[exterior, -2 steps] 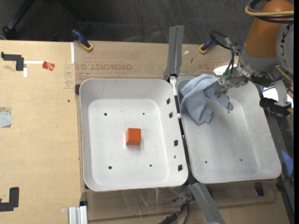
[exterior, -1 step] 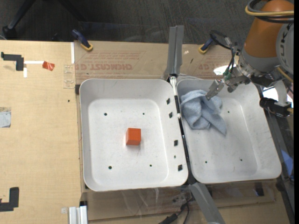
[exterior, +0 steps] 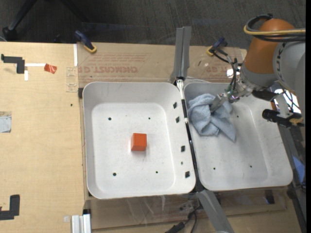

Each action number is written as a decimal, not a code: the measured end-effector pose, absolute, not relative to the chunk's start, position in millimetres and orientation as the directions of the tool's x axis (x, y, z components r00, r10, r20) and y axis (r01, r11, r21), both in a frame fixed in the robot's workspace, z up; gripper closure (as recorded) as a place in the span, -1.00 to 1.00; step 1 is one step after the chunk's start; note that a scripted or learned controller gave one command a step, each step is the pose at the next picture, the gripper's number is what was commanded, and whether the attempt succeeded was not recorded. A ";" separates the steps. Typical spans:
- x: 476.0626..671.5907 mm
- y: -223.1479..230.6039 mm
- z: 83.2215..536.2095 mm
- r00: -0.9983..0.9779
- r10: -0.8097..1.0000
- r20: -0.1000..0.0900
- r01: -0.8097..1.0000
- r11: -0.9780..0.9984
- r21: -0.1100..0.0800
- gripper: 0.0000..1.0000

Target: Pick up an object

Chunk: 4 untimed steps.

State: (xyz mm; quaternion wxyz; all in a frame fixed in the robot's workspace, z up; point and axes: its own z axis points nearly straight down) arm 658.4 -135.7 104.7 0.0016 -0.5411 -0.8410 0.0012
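Jaws: can't tell how they stand as the gripper meets the grey cloth, bunched against the right bin's upper-left wall; open floor below it.

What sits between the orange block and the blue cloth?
In the camera view, bare white floor of the left bin, then the two bins' touching rims with a grey divider bar above them, lie between the block and the cloth.

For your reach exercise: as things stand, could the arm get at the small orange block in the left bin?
Probably yes: the small orange block lies alone in the left white bin, nothing over it, while the gripper sits at the crumpled blue-grey cloth.
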 end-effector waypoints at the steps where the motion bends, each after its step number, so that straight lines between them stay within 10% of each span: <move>1: 658.7 -135.7 105.2 -0.415 0.910 0.001 0.910 0.415 -0.003 -1.00; 2: 658.8 -136.4 111.3 -0.414 0.910 0.002 0.910 0.414 -0.005 1.00; 3: 660.2 -131.9 93.0 -0.297 0.955 -0.001 0.955 0.297 0.001 1.00; 4: 659.3 -82.1 188.4 -0.235 0.972 -0.001 0.972 0.235 -0.004 1.00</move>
